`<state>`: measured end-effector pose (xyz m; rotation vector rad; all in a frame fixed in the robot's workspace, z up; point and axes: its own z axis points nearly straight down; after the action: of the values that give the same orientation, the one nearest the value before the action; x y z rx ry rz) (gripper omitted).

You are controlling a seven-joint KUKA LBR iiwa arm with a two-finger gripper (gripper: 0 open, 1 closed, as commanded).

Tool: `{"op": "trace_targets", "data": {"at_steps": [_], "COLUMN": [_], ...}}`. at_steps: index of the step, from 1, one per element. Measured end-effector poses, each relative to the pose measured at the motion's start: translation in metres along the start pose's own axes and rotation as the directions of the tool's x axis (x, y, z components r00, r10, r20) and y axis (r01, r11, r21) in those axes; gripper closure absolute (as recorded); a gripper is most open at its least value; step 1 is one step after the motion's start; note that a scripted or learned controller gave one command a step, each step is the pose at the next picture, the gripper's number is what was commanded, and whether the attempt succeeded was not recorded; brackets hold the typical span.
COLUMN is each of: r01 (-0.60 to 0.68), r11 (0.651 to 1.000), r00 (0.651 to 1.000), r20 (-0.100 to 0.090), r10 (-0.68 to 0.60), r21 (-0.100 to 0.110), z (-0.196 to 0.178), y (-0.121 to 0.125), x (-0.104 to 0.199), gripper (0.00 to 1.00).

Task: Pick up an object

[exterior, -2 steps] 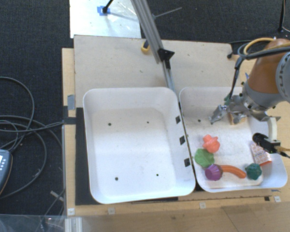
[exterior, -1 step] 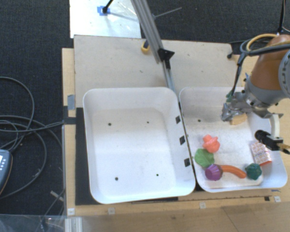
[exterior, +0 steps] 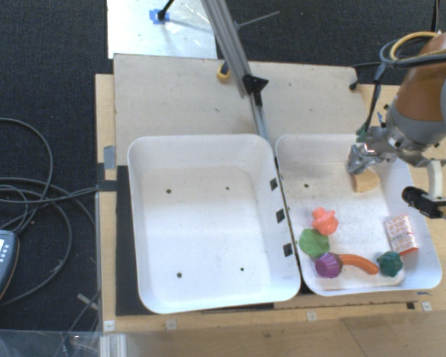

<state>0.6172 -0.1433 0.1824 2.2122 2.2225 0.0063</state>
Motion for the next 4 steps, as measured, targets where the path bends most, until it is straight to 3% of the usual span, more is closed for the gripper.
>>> {"op": "trace_targets", "data": {"at_steps": [1, 2, 4], "r01": [0.001, 0.006, 0.005], "r11": [1.0, 1.0, 1.0], "r00": [1.0, 1.0, 1.0], "r20": [0.0, -0.003, -0.004], "r10": [-0.001, -0.006, -0.005], "r21": [-0.001, 0.004, 0.009], "z": [-0.051, -0.053, -0.038], "y": [0.002, -0.004, -0.049], "x": [0.0, 0.05, 0.148], "gripper": [1.0, 1.0, 1.0]}}
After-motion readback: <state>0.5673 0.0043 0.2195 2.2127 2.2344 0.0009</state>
